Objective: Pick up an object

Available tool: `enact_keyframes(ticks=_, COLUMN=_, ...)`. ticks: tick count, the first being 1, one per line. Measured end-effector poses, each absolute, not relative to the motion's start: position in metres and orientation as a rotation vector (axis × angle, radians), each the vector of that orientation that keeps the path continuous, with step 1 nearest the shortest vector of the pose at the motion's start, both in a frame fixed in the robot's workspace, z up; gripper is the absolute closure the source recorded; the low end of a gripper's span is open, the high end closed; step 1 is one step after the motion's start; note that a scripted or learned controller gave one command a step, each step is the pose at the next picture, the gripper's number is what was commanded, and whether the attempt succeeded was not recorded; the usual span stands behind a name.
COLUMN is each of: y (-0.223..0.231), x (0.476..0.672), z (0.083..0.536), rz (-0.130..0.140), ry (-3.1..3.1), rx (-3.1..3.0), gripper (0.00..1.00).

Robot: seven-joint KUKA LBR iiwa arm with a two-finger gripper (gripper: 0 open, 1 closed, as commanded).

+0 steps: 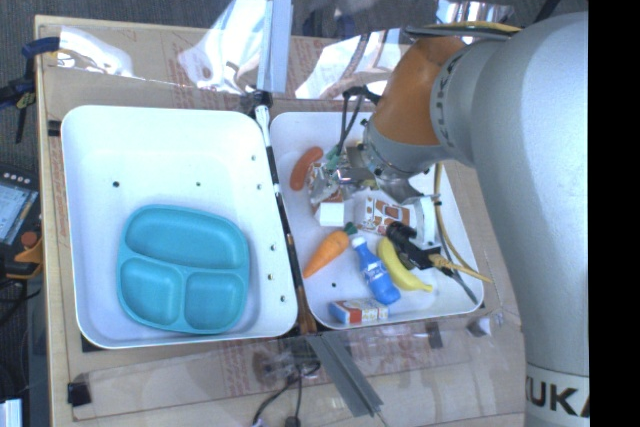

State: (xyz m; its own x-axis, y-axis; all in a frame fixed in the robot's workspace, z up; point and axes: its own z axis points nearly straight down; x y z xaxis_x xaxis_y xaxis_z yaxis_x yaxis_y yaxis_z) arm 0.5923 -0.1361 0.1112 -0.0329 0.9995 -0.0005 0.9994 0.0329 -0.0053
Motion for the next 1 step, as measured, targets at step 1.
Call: enact_keyframes(ticks=1, y=-0.0503, x=0.6226, z=0.2287, rz=0.001, ry=-2.363, rx=-2.067, gripper=1.0)
